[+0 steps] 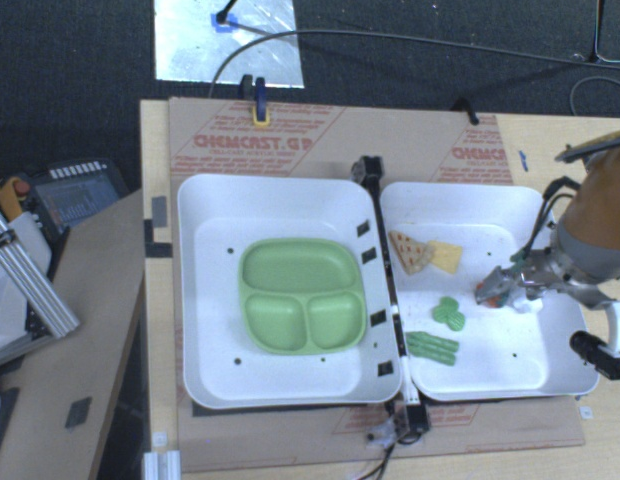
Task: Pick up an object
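Left bin: holds a pale green divided plate with three compartments, lying flat near the centre; right bin: holds four items on its left half; a green ridged piece, long and low, lies nearest the front; a small rounded green piece sits just behind it; a brown, grid-textured triangular wedge lies further back, touching a yellow block on its right; gripper: positioned low over the right half of the right bin, apart from all four items; finger spacing cannot be determined.
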`<state>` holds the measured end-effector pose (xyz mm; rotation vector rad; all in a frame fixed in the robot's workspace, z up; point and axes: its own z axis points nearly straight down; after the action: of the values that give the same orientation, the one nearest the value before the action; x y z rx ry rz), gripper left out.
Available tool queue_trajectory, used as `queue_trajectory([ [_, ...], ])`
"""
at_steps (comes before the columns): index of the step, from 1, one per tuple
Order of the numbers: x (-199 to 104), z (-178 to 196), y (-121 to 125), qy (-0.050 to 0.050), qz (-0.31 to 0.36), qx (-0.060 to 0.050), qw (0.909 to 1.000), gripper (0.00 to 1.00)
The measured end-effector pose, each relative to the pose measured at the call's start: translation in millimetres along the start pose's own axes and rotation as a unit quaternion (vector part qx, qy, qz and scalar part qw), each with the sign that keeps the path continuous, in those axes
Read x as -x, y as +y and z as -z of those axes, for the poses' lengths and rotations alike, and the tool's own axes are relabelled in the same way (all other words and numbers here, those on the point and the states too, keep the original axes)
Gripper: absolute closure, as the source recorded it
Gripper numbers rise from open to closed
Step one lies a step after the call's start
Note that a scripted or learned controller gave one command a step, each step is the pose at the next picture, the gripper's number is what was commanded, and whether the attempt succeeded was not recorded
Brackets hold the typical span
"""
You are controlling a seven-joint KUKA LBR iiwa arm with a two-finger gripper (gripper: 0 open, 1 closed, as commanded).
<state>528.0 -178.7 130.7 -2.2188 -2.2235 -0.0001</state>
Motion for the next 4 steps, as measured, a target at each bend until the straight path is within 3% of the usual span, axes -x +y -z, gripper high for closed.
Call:
queue_trajectory([
  [1, -8.3, -47.1, 3.6, 0.006, 0.004, 0.001, 1.0000, 0.00],
  [2, -0.3, -35.4, 1.7, 0.000, 0.000, 0.001, 1.0000, 1.00],
  [4, 11.3, 59.9, -8.2, -0.001, -0.001, 0.003, 1.0000, 1.00],
])
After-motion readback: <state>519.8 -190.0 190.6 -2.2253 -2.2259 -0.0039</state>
